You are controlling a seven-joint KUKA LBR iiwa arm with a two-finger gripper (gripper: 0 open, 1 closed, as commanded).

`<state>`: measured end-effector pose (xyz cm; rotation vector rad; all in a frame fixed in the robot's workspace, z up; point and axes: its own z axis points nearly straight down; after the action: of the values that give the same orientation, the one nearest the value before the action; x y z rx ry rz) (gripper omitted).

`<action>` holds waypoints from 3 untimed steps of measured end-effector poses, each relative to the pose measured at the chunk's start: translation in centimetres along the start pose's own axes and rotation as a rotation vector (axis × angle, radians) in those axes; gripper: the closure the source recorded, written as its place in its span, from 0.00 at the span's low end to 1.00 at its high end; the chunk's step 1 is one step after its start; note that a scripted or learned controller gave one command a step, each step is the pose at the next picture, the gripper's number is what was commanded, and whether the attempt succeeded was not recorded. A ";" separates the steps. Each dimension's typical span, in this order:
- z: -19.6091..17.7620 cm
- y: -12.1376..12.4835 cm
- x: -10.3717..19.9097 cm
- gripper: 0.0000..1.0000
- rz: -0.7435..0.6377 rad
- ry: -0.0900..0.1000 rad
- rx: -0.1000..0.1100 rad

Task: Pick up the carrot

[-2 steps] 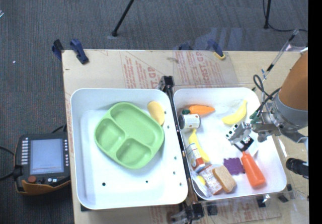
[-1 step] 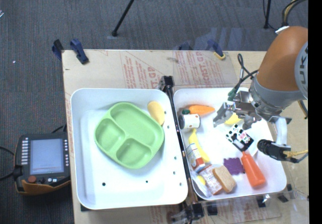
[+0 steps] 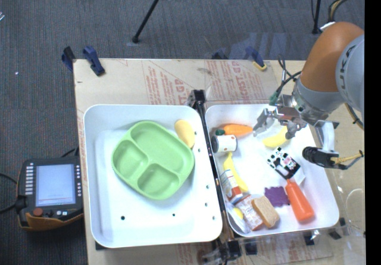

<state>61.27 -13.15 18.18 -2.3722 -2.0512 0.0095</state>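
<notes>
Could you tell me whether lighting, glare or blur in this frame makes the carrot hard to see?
Camera view: lighting is even and soft, shadows faint; the white right bin looks bright but not blown out; the carrot reads sharp and orange beside the gripper; slight softness overall, no motion blur.

Even, bright overhead light, soft short shadows, slightly soft focus, mild grain

Small orange tapered plastic carrot (image 3: 236, 130) with a green stub at its left end, lying flat on its side. Sits in the right-hand white bin, up near the back left corner, thick end toward the divider, tip pointing right.
</notes>
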 end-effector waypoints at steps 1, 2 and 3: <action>9.1 2.9 0.6 0.00 -0.058 0.002 0.005; 9.1 2.7 3.3 0.00 0.067 -0.015 -0.011; 9.4 2.2 3.8 0.00 0.341 -0.010 0.005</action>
<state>63.95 -9.73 8.71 -2.6893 -1.6209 0.0282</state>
